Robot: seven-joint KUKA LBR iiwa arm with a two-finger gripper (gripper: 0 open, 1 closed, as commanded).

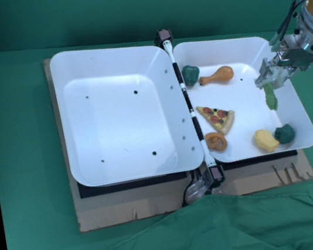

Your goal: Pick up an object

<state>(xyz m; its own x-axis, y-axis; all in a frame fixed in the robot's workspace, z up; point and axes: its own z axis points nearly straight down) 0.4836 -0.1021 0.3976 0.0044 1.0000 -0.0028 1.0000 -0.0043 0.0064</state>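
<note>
My gripper is over the right side of the right bin. It is shut on a slim light-green piece, whose top end sits between the fingertips while the rest hangs down over the bin floor. Other toy foods lie in the same bin. A dark green pepper and a brown drumstick are at the back left. A pizza slice and a brown pretzel lie near the divider. A yellow piece and a dark green lump sit at the front right.
The left bin stands beside the right one, joined by a hinge bar with black clamps at both ends. Both rest on a cardboard sheet over green cloth. A fold of cloth lies in front.
</note>
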